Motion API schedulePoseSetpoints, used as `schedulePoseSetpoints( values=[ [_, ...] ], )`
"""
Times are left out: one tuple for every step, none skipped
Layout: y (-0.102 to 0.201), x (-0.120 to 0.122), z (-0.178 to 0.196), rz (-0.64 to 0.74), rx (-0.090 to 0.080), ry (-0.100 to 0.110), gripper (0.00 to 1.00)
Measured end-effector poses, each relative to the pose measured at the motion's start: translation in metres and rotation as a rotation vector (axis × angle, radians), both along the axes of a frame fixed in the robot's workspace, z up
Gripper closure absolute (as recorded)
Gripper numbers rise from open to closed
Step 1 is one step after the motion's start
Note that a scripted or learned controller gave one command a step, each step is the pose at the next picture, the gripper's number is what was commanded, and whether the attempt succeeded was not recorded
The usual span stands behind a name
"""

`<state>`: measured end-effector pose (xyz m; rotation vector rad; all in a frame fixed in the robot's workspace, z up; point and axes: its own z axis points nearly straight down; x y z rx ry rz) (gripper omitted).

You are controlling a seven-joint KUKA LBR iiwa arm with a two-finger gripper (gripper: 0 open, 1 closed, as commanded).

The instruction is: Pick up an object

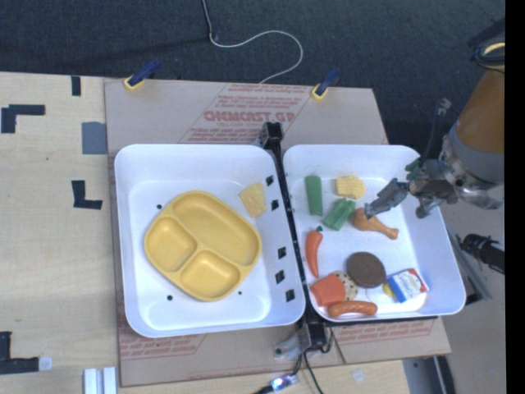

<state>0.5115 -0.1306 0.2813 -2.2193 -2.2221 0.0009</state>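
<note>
The right bin (pixel 426 245) holds several toy foods: a green block (pixel 313 194), a yellow piece (pixel 349 187), a green pepper-like piece (pixel 338 213), an orange drumstick (pixel 376 224), a red chili (pixel 313 251), a brown round patty (pixel 364 269), a red chunk (pixel 328 289), a sausage (pixel 354 309) and a small blue-red carton (pixel 406 286). My gripper (pixel 398 210) hangs over the right side of this bin, open, with nothing between its fingers. Its left fingertip (pixel 373 209) sits just above the drumstick's thick end.
The left bin (pixel 131 220) holds a yellow divided plate (pixel 203 243) and a pale yellow wedge (pixel 253 198) near the divider. A black clip strip (pixel 283 220) runs between the bins. The arm's orange band (pixel 484 121) rises at the right. A white cable (pixel 262 39) lies behind the bench.
</note>
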Motion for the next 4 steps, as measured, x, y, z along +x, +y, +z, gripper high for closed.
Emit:
schedulePoseSetpoints(
  values=[
    [-0.006, -0.004, -0.046, -0.002, 0.0, 0.004, 0.0],
    [-0.004, -0.011, -0.11, -0.001, 0.001, 0.008, 0.0],
    [-0.005, -0.007, -0.173, -0.001, 0.001, 0.005, 0.0],
    [-0.006, -0.004, -0.194, 0.0, -0.006, -0.01, 0.0]
  ],
)
